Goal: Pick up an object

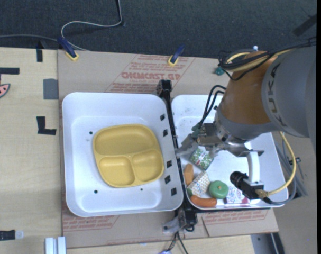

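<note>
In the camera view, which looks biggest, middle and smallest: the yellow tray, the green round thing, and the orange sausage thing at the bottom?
1. Yellow divided tray, by far the largest.
2. Orange sausage-shaped toy.
3. Green round toy.
The last two look close in size, so their order is unsure.

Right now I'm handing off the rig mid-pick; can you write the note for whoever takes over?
Claw: low in the right bin, near its left wall, over a green-patterned packet; grip unclear.
Right bin also has a small orange piece, a checkered packet, a green round piece and a sausage-like piece along the front.
Left bin holds a yellow divided tray.
Done: nothing visibly lifted.
Left: secure one object and raise it.
</note>
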Robot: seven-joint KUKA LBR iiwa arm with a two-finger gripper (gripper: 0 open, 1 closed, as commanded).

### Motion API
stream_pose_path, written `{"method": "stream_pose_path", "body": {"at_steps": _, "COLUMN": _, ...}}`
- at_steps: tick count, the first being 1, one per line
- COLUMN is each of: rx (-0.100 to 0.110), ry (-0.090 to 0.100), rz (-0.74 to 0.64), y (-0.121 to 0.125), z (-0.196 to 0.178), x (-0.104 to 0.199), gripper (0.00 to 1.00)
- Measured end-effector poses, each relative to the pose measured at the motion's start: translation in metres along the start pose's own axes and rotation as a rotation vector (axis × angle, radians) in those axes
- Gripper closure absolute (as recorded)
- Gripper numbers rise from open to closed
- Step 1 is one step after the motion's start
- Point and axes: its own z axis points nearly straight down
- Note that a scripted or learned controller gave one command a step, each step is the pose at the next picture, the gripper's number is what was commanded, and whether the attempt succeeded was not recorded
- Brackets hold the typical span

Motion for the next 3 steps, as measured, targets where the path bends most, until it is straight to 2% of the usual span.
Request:
{"method": "stream_pose_path", "body": {"at_steps": 1, "rx": 0.002, "ry": 0.000, "rz": 0.002, "y": -0.010, "z": 0.041, "x": -0.031, "gripper": 0.00}}
{"method": "stream_pose_path", "body": {"at_steps": 2, "rx": 0.002, "ry": 0.001, "rz": 0.001, "y": -0.010, "z": 0.031, "x": -0.030, "gripper": 1.00}}
{"method": "stream_pose_path", "body": {"at_steps": 3, "rx": 0.003, "ry": 0.001, "rz": 0.000, "y": -0.010, "z": 0.022, "x": -0.030, "gripper": 1.00}}
